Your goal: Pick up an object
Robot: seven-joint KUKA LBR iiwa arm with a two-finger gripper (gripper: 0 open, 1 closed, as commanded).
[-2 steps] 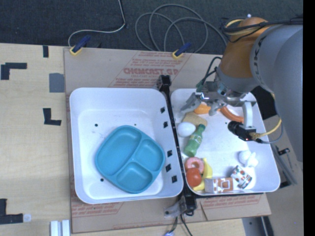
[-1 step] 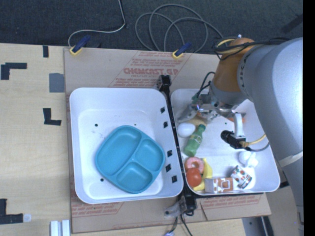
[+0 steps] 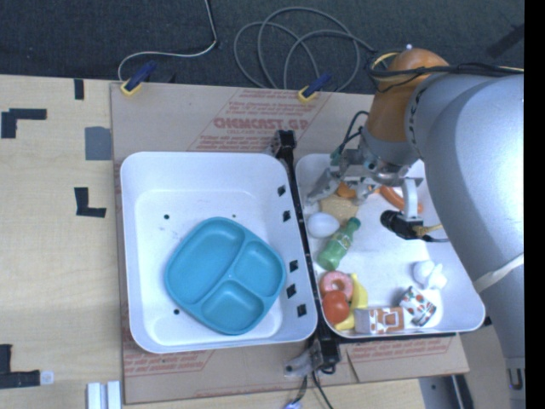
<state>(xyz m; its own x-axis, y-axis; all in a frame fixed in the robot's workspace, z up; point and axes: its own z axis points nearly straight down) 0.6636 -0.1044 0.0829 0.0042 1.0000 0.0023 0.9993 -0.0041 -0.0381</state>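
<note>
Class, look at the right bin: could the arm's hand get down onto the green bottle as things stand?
Probably yes. The green bottle lies uncovered just below the hand, with only the white egg close beside it.

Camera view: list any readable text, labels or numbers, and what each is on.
"CHEMCAST GP" (roughly; letters faint): red print on the brown board under the bins, above the left bin.
Repeated red print on the board's lower edge, below the left bin: too blurred to read.
Small carton in the right bin: printed pattern, no legible words.
Green bottle: label unreadable.
</note>
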